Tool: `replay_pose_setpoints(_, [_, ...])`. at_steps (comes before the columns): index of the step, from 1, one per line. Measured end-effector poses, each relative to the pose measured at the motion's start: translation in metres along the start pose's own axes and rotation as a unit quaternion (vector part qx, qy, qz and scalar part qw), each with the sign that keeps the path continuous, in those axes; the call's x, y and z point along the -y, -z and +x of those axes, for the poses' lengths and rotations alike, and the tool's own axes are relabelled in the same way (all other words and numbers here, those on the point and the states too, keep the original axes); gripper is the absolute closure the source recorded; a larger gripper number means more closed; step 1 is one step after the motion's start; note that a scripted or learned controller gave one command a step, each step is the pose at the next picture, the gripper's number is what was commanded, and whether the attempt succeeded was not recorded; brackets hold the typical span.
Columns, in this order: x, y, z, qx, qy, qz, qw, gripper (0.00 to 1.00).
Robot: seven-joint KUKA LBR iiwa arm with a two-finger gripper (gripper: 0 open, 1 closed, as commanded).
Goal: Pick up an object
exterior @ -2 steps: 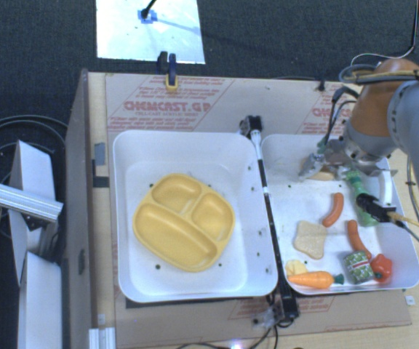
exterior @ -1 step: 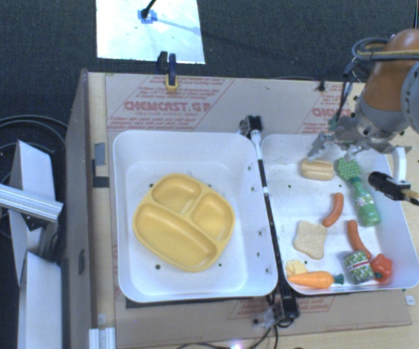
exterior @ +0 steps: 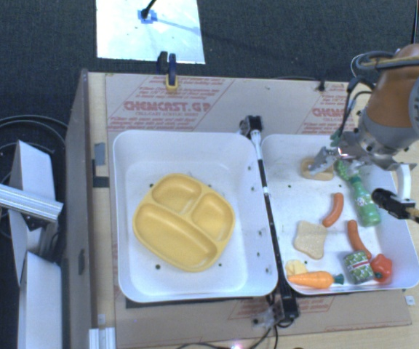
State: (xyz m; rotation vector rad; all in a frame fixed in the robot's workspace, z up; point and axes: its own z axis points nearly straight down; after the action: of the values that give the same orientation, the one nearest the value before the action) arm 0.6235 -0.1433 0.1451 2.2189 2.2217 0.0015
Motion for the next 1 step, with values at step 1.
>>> replay_pose_setpoints(1, [0.0333, -0.0556, 0.0019, 0.000, 0.000, 0.001, 1.0000, 0.00])
